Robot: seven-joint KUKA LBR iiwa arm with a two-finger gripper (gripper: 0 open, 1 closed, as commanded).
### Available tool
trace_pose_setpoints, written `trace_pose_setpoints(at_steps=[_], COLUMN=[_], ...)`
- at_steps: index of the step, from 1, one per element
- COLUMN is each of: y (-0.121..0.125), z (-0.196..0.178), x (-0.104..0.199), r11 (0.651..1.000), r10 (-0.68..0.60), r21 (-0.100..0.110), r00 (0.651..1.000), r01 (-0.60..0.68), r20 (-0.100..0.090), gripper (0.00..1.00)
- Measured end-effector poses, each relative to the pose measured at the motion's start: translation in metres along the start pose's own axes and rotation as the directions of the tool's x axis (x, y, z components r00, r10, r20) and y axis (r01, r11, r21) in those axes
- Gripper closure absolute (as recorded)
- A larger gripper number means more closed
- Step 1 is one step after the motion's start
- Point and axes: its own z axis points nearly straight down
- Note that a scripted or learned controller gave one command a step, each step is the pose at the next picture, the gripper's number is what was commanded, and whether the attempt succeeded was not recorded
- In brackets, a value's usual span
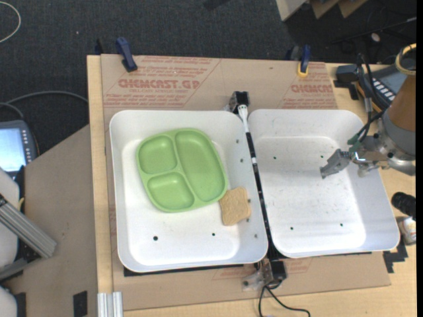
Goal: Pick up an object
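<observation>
Left bin holds a green divided plate, three compartments, lying flat in the upper middle. A tan sponge-like square lies flat just beside the plate's lower right edge, touching or nearly touching it, close to the divider between the bins. Right bin floor shows only dark specks. Arm enters from the right; gripper hangs over the right bin's middle-right area, well apart from plate and square. Finger state: cannot tell. Nothing seen held.
</observation>
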Motion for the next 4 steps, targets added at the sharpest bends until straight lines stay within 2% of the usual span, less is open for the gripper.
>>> trace_pose_setpoints(at_steps=[1,2,3,4], y=[-0.01,-0.044,-0.043,-0.044], z=[-0.188,-0.336,-0.337,-0.197], x=[0.004,0.033,0.032,0.15], r11=[1.0,1.0,1.0,1.0], r10=[-0.002,-0.004,-0.001,-0.012], r21=[-0.021,-0.023,-0.007,0.016], r00=[1.0,1.0,1.0,1.0], r01=[0.002,0.004,0.001,0.012], r20=[0.006,0.004,0.004,-0.003], gripper=[0.0,0.0,1.0,1.0])
